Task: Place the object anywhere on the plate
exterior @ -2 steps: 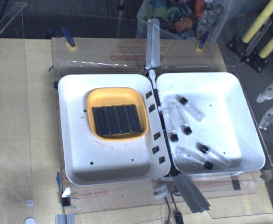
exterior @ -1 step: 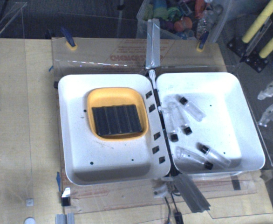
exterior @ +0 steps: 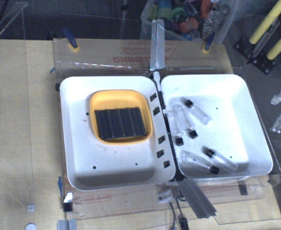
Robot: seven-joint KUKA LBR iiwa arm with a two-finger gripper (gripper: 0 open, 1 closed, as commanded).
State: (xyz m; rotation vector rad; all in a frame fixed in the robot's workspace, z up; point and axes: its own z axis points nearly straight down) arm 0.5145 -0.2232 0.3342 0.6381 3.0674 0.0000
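Picking should be aimed at one clear vial [exterior: 196, 111] at 3 o'clock from the yellow plate [exterior: 120, 98]; crowded neighbours avoided. Gripper state cannot be told.

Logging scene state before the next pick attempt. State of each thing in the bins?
yellow plate: in the left bin, flat, carrying a dark ribbed insert
dark ribbed insert: lying flat on the plate
clear vials with black caps: in the right bin, several, all lying on their sides, scattered, none on the plate
left bin: holds the plate
right bin: holds the vials
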